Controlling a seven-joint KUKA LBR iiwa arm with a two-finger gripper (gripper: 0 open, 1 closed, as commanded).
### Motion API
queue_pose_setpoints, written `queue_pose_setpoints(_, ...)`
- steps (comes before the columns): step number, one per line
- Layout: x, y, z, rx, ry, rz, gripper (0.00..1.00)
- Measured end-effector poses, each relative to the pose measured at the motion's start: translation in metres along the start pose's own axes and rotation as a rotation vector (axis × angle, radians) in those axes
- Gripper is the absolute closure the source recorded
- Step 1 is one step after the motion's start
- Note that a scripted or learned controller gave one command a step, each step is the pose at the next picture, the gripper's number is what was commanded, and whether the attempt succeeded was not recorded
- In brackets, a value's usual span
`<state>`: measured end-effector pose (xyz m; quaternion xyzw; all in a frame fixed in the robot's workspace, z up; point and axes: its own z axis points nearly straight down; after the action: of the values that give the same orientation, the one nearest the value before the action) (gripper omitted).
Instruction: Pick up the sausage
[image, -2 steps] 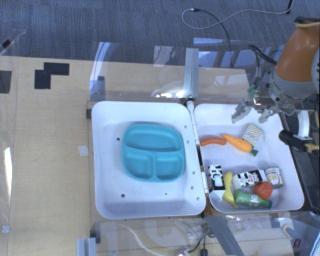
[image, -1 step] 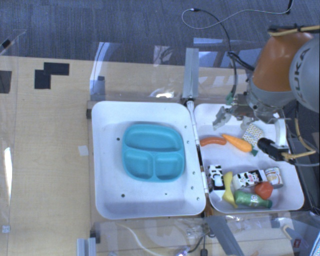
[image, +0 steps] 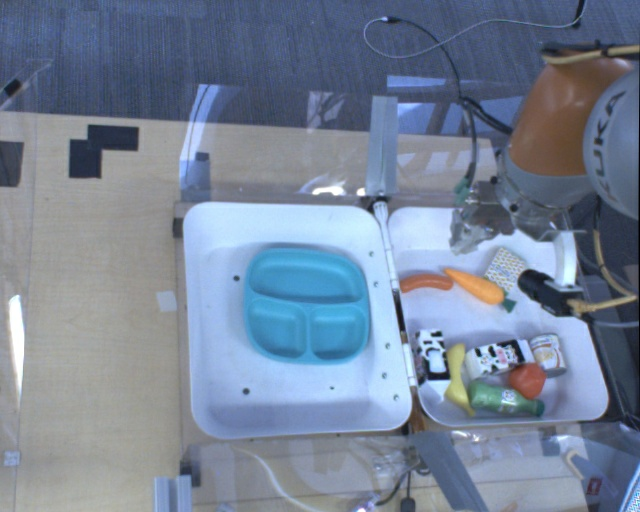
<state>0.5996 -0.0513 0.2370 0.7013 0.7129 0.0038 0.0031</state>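
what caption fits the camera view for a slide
Hand above the right bin, sausage lying beside the carrot.

The arm (image: 600, 120) bears the letters "KUK" on its side.

Grey arm (image: 600, 130) with orange band, black lettering, metal pincer (image: 470, 235), thin cables.

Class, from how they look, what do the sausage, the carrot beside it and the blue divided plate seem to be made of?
Sausage: likely moulded toy plastic, uniformly orange-red and smooth.
Carrot: probably plastic too, evenly bright orange with a green tip.
Blue divided plate: apparently matte plastic, one flat colour with soft rounded compartment ridges.
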Motion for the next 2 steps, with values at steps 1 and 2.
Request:
queue_pose_setpoints(1, 0.020, 0.010, -0.054, 0.003, -0.001, -0.147, 1.00)
queue_pose_setpoints(2, 0.044, 0.041, 0.046, 0.007, 0.000, -0.240, 1.00)
